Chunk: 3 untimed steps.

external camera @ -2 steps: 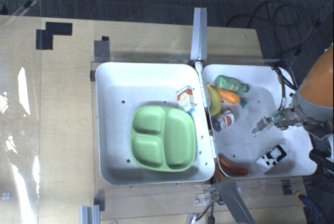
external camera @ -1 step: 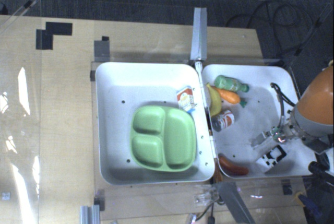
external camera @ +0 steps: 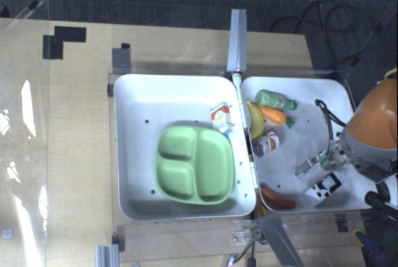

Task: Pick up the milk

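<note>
A green 3-compartment plate (external camera: 195, 164) is lying in the left bin (external camera: 134, 135). The milk carton (external camera: 222, 118) is leaning against that bin's right wall, just beyond the plate's far right corner. In the right bin (external camera: 311, 88), a banana (external camera: 254, 121), a carrot (external camera: 273, 114) and a green bottle (external camera: 275, 99) are clustering at the far left, a can (external camera: 265, 143) is lying nearer, and a sausage (external camera: 277, 198) is resting at the near edge. The gripper (external camera: 314, 165) is hovering low over the right bin, well apart from the milk; whether its claw is open or closed, I cannot tell.
</note>
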### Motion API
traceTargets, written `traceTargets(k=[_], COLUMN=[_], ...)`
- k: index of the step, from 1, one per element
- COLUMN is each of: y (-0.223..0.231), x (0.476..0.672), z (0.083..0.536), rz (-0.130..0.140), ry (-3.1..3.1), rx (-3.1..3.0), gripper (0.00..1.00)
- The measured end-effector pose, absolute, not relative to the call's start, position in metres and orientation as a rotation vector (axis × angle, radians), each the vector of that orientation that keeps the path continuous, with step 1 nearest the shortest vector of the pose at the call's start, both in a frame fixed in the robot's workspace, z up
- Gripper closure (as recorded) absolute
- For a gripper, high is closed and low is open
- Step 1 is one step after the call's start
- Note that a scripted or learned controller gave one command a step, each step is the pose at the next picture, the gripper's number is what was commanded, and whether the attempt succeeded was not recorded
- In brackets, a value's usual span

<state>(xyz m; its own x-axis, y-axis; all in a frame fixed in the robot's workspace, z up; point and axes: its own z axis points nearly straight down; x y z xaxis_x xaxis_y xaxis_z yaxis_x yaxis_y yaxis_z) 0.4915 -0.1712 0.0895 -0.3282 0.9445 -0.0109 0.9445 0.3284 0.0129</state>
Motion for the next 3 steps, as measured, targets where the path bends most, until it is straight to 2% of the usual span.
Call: traceTargets(k=[1,2,3], y=[-0.207,-0.206,-0.206], x=[0.491,0.495,0.495], z=[0.09,0.103,0.103], rz=[0.005,0.012,0.012], ry=[2.743,2.737,2.737], rx=[1.501,1.499,1.499], gripper=[0.0,1.0,0.0])
